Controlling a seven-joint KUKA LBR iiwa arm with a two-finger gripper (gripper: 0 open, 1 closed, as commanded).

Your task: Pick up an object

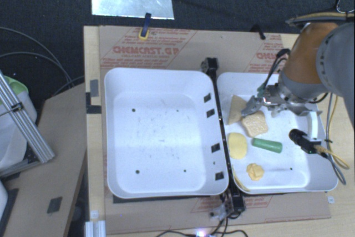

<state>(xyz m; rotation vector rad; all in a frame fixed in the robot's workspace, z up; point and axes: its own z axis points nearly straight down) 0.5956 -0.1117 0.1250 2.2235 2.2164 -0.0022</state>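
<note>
The right bin [319, 175] holds several objects. A tan wedge [237, 108] lies at its left wall. A speckled tan slab [255, 124] sits just right of the wedge. Below them are a pale yellow round piece [237, 145], a green cylinder [267, 145] and a small orange-yellow lump [255, 171]. My gripper [263, 102] hangs low over the upper middle of this bin, just above the slab and right of the wedge. Nothing is seen held in it.
The left bin [116, 119] stands beside the right one, and a black divider [221, 130] runs between them. The grey arm with its orange band [308, 61] comes in from the right over the right bin's far side.
</note>
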